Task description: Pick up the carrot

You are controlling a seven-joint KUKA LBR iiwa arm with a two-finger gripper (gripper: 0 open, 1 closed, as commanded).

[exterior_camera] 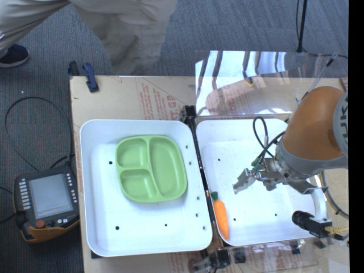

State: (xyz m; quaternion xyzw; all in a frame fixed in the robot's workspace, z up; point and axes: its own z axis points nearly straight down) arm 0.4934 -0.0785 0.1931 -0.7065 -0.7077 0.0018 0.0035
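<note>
The carrot (220,217), orange with a small green top, lies along the near left edge of the right bin (239,135). My gripper (245,181) hangs above the middle of that bin, up and to the right of the carrot and apart from it. Nothing shows between its fingers.
A green divided plate (152,168) rests in the left bin (96,209). A clear shield (250,78) stands behind the right bin. A teach pendant (46,201) lies on the floor at the left, and a person's legs stand at the top of the view.
</note>
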